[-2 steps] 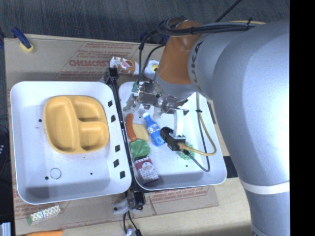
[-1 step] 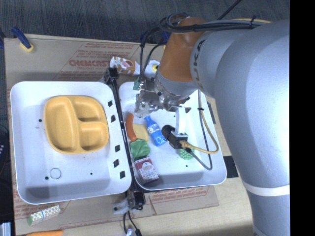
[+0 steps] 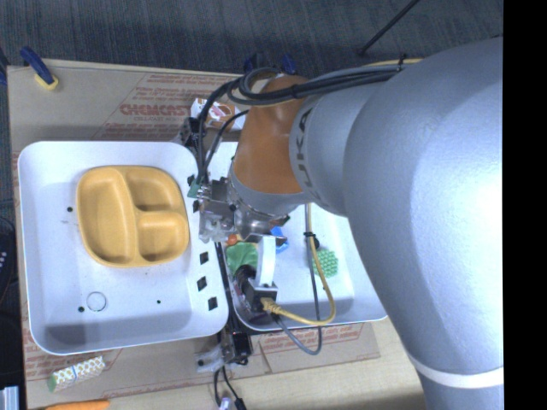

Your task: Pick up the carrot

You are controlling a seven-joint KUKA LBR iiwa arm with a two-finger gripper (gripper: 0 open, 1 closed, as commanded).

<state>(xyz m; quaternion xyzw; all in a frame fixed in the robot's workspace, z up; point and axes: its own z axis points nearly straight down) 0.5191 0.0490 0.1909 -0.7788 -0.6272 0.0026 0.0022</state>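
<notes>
The big grey arm [image 3: 410, 186] swept in from the right and swallowed most of the right bin [image 3: 342, 301], leaving just a slice of its white floor and near rim on show. The orange band [image 3: 265, 152] sat right over the seam between the two bins, and below it the wrist hardware bristled with cables. The pincer [image 3: 244, 259] pointed down into the right bin's left end, close against the dividing wall, but the wrist body covered its tips, so whether they stood apart or together could not be told.

And the carrot [image 3: 232, 241]? Only a tiny orange sliver peeked out just under the wrist, beside something green [image 3: 242, 254] — too little of it to judge how it lay, or whether anything touched it. A small yellow-green knobbly item [image 3: 326, 264] rested further right on the bin floor, half behind a yellow cable [image 3: 299, 317] looping across the near rim.

The left bin [image 3: 43, 254] lay in plain sight, with a yellow divided tray [image 3: 128, 216] sitting in its upper half, well apart from the arm. Down on the cardboard-covered surface [image 3: 154, 101], near the front-left corner, a small patterned packet [image 3: 79, 371] was partly cut off.
</notes>
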